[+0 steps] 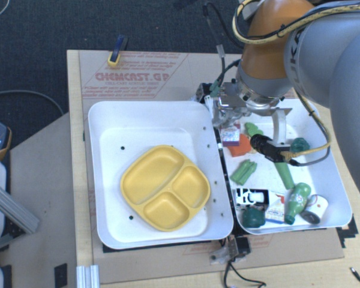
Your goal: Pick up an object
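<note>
The grey arm with the orange band [276, 17] reaches in from the right and hangs over the upper left part of the right shallow white bin [339, 188]. Its claw [231, 116] sits low beside the wall shared by the two bins; whether it is open or closed cannot be told, since the wrist hides much of it.

Just under the claw lies a small white and purple box [230, 138], touching an orange flat piece [243, 144]. Whether the claw touches the box cannot be told. A short green cylinder [252, 128] lies just right of the claw. Lower down, near the shared wall, rests a green ribbed bundle [244, 171]. A long green stick [283, 174] slants toward a green bottle-shaped toy [297, 200] near the lower right corner, beside a white cup lying on its side [315, 209]. A black and white card [252, 196] and a dark teal round lump [254, 218] sit by the lower edge.

The right bin is crowded, with little bare floor between things. The left shallow white bin [108, 131] carries a yellow plastic divided tray [165, 188] in its middle, with open white floor around it. Both bins rest on a brown cardboard sheet [138, 71] on the table.
</note>
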You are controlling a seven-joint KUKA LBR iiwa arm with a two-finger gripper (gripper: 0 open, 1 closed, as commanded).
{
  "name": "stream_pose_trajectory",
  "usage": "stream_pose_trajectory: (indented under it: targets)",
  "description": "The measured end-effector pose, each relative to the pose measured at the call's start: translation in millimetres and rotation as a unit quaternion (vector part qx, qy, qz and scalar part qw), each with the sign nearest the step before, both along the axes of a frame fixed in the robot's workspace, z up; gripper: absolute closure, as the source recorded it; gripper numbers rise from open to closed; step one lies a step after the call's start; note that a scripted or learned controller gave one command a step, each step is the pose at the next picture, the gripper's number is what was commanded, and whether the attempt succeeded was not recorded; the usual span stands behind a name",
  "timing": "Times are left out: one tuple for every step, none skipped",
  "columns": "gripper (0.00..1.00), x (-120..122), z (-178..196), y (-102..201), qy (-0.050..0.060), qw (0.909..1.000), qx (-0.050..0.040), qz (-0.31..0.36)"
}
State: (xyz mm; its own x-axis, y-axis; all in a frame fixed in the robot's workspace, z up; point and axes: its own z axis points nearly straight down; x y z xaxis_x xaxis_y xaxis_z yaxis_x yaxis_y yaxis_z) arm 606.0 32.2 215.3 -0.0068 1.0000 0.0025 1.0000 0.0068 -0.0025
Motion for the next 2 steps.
stream_pose_trajectory:
  targets:
    - [1.0,5,3,43,-0.003,1.0,-0.0008,-0.001]
    - [1.0,3,18,44,-0.003,1.0,-0.001,-0.003]
